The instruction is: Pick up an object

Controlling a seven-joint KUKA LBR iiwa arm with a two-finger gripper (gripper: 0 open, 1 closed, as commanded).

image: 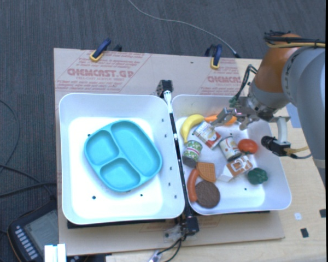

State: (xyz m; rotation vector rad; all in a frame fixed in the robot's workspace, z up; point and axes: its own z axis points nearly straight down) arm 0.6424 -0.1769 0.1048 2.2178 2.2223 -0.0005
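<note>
From my seat the left bin (71,201) carries one blue plate (122,154) with three wells, lying flat near the middle; the right bin (273,198) carries the clutter I can pick from. Along its left wall I see a banana (189,125) at the top, a green-labelled can (192,151) just below it, then a red sausage (192,183) touching a brown cookie (207,194); a waffle (206,171) sits just above the cookie. Moving right, a carton (206,134) lies beside the banana, a small bottle (228,147) on its side near the centre, a box (241,166) under it, a tomato (247,145) and a green piece (257,176) toward the right wall.

The gripper (233,115) hangs over the bin's upper part, above an orange scrap (211,117) and near the carton; I cannot tell how the jaws stand, as the view blurs them against the wrist.

I judge the carton the nearest target; it looks light and stiff with flat faces, so I would close across its narrow sides; the banana looks like smooth plastic, curved, likely to slip unless taken mid-body.
</note>
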